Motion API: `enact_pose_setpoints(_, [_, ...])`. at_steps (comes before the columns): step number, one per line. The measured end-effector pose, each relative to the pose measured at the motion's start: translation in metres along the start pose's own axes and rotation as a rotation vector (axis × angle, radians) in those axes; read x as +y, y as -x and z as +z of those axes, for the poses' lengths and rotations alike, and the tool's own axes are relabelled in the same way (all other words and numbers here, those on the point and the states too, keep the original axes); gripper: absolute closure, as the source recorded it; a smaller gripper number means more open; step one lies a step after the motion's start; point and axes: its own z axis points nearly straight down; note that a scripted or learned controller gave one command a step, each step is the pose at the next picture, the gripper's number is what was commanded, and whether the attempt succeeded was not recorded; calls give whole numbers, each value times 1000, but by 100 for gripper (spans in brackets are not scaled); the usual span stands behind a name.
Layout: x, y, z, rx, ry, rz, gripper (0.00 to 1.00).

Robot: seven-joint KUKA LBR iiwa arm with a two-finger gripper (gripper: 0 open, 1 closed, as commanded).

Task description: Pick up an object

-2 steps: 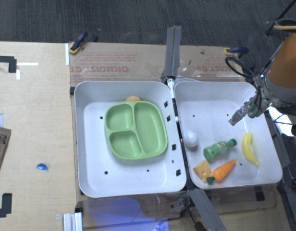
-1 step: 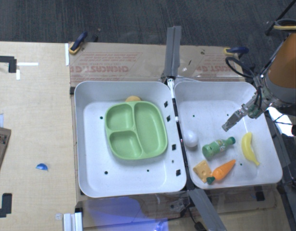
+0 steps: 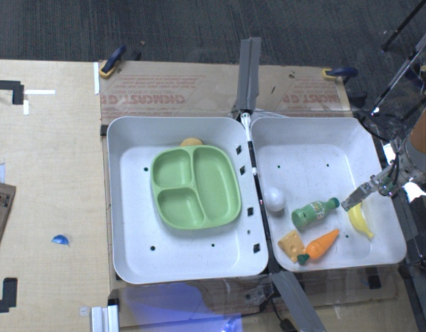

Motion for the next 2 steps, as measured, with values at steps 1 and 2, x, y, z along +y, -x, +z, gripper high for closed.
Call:
enact_pose_setpoints(1, [1, 3, 63, 3, 1, 120, 0])
enact_pose_setpoints(2, [1, 4, 54, 2, 2, 123, 100])
